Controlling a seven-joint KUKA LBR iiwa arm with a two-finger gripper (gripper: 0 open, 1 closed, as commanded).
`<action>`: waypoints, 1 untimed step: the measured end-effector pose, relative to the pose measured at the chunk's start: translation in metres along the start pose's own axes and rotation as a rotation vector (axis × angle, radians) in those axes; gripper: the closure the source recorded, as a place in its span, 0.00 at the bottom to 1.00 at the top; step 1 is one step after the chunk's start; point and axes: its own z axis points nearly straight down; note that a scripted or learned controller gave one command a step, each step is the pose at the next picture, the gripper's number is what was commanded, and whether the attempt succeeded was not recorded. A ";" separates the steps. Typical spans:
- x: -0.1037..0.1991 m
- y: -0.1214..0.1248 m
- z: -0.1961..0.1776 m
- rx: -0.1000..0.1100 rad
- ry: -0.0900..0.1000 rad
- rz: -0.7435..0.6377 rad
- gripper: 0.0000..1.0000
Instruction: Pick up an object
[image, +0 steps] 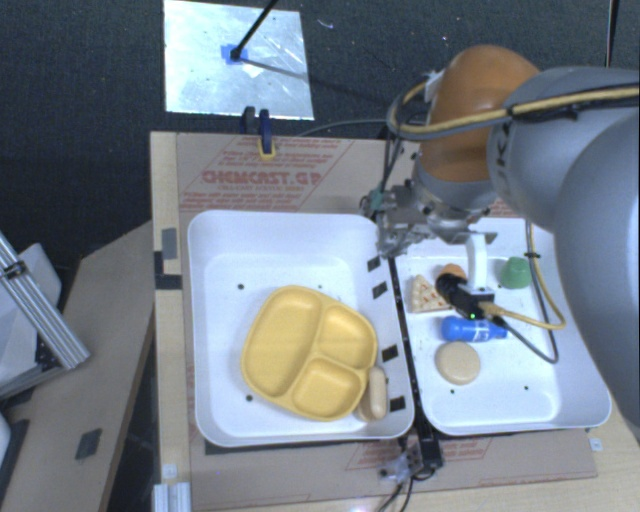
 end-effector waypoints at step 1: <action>0.057 0.017 0.004 -0.001 0.001 0.000 1.00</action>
